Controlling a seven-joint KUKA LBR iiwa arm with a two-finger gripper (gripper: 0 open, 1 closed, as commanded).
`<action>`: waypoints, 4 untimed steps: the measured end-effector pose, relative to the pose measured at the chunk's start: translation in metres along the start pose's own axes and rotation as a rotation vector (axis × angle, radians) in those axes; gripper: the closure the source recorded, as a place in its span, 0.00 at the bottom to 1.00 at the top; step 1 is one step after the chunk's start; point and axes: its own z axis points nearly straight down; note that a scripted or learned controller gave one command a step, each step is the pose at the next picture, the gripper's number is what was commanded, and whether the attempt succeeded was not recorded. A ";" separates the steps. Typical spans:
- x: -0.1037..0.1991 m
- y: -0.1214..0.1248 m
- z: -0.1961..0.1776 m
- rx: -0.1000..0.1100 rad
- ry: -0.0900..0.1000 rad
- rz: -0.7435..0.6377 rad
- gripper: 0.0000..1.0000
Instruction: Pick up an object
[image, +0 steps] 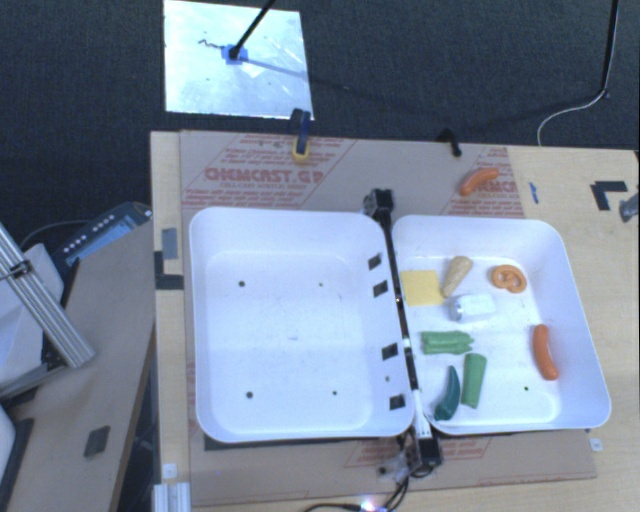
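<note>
Right shallow white bin (575, 300): holds all loose stock, bunched toward its left and middle, presumably so any piece can be reached from above.
- Flat yellow cheese-like square (421, 288), lying flat by the left wall.
- Tan, tapered bread-like piece (457, 275), touching the square's right edge; long axis near upright in the view, narrow end pointing away from the camera.
- Small white block (475, 306), just below it.
- Orange ring-shaped piece (508, 279), to the right.
- Green ridged bar (446, 342), long axis across the bin.
- Green cylinder (473, 380) and dark teal curved pod (449, 395), side by side, both running near-to-far.
- Orange sausage (544, 352), apart near the right wall, long axis near-to-far; likely the easiest pick.

Left shallow white bin (290, 320): bare floor.

A second orange sausage (479, 181) lies outside on the board.

End effector: state cannot be told.
</note>
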 end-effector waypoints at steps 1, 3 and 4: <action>0.000 0.000 -0.017 -0.010 -0.004 -0.005 1.00; 0.049 0.002 -0.070 -0.006 0.001 -0.005 1.00; -0.007 0.054 -0.059 -0.006 -0.003 0.003 1.00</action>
